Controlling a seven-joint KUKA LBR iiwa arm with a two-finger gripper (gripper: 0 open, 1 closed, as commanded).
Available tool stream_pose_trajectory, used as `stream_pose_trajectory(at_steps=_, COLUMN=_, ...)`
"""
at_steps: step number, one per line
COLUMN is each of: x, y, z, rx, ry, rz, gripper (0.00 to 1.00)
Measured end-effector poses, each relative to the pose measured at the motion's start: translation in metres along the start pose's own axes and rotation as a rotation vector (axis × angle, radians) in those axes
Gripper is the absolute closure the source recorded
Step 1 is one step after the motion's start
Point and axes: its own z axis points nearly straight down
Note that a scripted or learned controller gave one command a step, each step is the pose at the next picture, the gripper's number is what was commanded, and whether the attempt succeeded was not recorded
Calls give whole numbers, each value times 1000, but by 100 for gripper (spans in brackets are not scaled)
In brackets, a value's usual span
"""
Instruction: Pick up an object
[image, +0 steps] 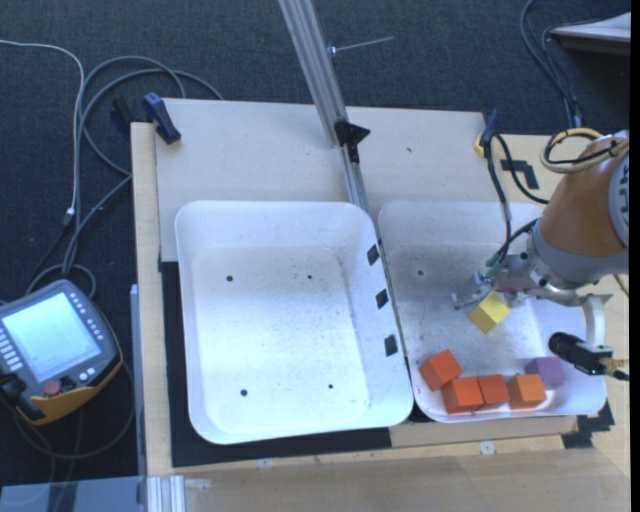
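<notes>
Gripper (484, 296) sits low over the right bin (430, 235), its metal fingers (466, 298) reaching toward the left from under the wrist, with a yellow block (490, 313) just at their tips; whether the block is clamped between them or merely touching cannot be made out, and the finger spacing is too small and blurred to judge. Most of the gripper body is hidden beneath the arm (590, 225), whose grey and orange bulk is itself cut off at the right side. Two white bins lie side by side; the left bin (275, 320) shows bare speckled floor. Along the near edge of the right bin I count four orange blocks: one tilted orange block (439, 369) standing a little apart to the left, then an orange row (494, 391) of three touching. One purple block (547, 371) sits just beside the row's right end, partly covered by a black fitting (575, 352). One yellow block in all.
</notes>
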Motion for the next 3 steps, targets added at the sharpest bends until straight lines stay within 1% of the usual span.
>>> stream_pose_trajectory(at_steps=1, x=26, y=-25, z=4, rx=-12, ry=-10, rz=4, gripper=0)
stream_pose_trajectory(at_steps=2, x=26, y=-22, z=-9, rx=-18, ry=-8, rz=4, gripper=100)
stream_pose_trajectory(at_steps=3, x=-6, y=-8, z=5, rx=5, ry=12, rz=0, gripper=100)
